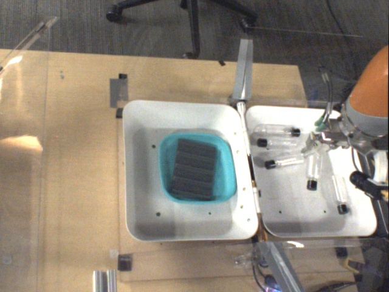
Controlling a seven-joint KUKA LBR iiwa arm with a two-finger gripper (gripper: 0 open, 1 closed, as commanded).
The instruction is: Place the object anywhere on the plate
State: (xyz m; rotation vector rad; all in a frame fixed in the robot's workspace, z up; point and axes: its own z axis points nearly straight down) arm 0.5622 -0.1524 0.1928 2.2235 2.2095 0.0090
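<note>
The wooden bench [73, 181] carries two shallow white bins side by side. The left bin [141, 221] holds a square teal plate [227, 176] near its middle, and a dark grey ridged block [194, 169] lies flat on that plate, well inside its rim and turned slightly off square. The right bin [304, 224] holds several clear plastic tubes with black caps: two [276, 131] lie near its upper left, one [284, 162] lies just below them, one [312, 174] stands more upright toward the middle, and another [339, 194] lies toward the lower right. The arm [369, 96], grey with an orange band, reaches over the right bin's upper right corner. Its gripper [325, 140] hangs above the tubes, well apart from the plate; whether it is released or clenched cannot be told from this angle.
</note>
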